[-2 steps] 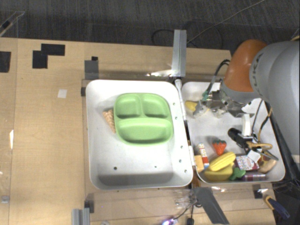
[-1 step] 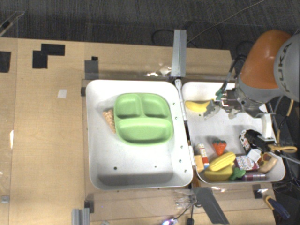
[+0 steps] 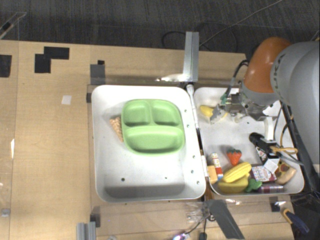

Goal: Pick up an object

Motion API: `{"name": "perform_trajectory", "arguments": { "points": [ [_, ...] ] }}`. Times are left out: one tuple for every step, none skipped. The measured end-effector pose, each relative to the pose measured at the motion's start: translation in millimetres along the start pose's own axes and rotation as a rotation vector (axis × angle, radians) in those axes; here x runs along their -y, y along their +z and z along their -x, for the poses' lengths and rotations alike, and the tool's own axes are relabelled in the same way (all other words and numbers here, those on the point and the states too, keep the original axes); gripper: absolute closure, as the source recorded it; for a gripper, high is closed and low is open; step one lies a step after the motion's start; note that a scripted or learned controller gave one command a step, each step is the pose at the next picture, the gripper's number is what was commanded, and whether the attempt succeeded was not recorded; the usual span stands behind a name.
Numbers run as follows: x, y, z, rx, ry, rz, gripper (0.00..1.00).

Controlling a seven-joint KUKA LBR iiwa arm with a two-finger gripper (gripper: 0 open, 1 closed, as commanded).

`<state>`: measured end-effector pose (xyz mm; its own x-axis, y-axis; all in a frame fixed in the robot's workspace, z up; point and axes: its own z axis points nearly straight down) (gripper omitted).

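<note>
Your gripper (image 3: pixel 223 109) sits low near the right bin's (image 3: pixel 235 134) far-left corner, at a yellow object (image 3: pixel 207 111); its grip can't be told. Toys crowd the near edge, with open floor mid-bin.

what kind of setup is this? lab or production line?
Most likely a research lab bench for robot grasping trials, not production. Two shallow white bins, left and right, sit side by side on a wooden bench; the right bin holds toy food such as a yellow banana, and loose cables run over the carpet.
</note>
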<state>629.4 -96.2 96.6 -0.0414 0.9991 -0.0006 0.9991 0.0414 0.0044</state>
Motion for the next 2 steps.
{"name": "perform_trajectory", "arguments": {
  "points": [
    [11.5,-90.0,1.9,0.001,-0.212,0.003,0.0],
    [-31.0,-2.2,4.2,0.001,-0.207,0.007,0.0]
  ]
}}
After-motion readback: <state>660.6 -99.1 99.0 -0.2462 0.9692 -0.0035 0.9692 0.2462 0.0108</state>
